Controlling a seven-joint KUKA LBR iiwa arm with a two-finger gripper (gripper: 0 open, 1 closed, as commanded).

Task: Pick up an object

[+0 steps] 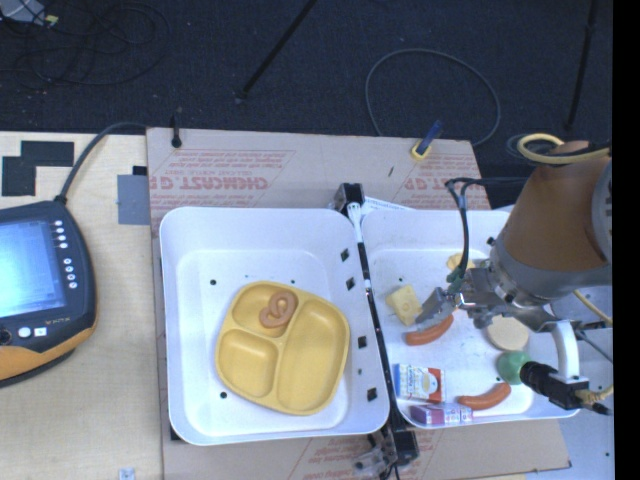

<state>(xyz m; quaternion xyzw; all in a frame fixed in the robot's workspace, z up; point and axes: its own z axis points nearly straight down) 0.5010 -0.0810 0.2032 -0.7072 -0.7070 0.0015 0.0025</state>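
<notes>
My gripper (440, 305) is low in the right bin (400, 248), at the end of the grey and orange arm that comes in from the right. It sits just above the upper end of a red sausage (428, 332), which lies on the bin floor. A yellow cheese block (404, 303) lies just left of the gripper. Whether anything is held cannot be made out.
The right bin also holds a second sausage (483, 398), a small carton (418, 380), a purple packet (436, 415), a green item (512, 367) and a beige round (508, 335). In the left bin (190, 268) a yellow divided tray (290, 358) carries a brown pretzel (278, 311). A teach pendant (40, 288) lies far left.
</notes>
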